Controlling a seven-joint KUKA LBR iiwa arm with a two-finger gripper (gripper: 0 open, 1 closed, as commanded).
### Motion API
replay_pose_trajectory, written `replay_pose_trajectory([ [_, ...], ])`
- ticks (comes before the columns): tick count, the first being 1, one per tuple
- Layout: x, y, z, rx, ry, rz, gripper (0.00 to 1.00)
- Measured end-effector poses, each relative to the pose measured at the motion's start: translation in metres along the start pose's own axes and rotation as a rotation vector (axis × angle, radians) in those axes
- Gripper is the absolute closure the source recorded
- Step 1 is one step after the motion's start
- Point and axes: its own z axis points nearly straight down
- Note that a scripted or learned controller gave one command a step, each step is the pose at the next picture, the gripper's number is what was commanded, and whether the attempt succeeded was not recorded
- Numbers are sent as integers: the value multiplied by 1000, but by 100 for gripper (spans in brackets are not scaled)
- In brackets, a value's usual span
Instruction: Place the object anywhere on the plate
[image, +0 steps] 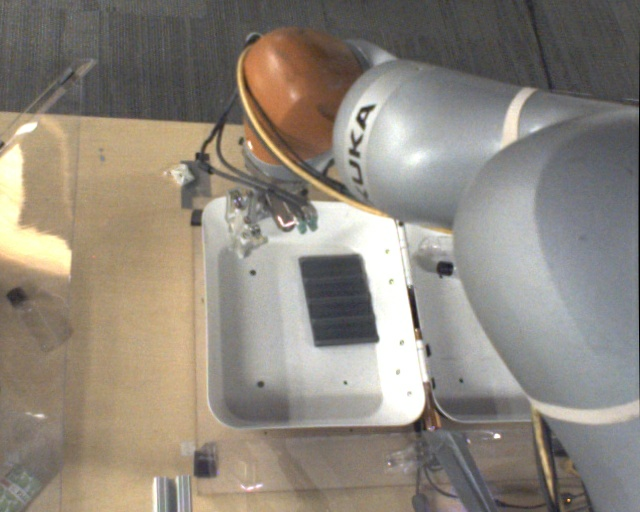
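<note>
From my remote station I saw the arm (470, 150) reaching in from the right, with the gripper (268, 212) hanging over the far edge of the left bin (240, 390). Something small with a red tip sat near its end, but I could not tell what it was, and I could not tell whether the gripper was wide, narrow or holding anything — the metal parts and cables were too tangled in the view.

The dark ribbed object (340, 299) lay flat on the floor of the left bin, near the middle and a little toward the right wall, well apart from the gripper. It looked like a thin rectangular slab with grooves across it. I judged it to be light and rather stiff, maybe rubber or plastic, so not fragile. Because it lay so flat, I thought a grip from above would be difficult; the best hold seemed to be across its two long edges, where the jaws could close on the narrow width.

I could not make out a plate with certainty — the right bin (470, 390) was mostly covered by the arm.
</note>
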Motion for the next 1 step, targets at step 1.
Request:
replay_pose_trajectory([
  [1, -2, -1, -14, -2, -11, 2, 100],
])
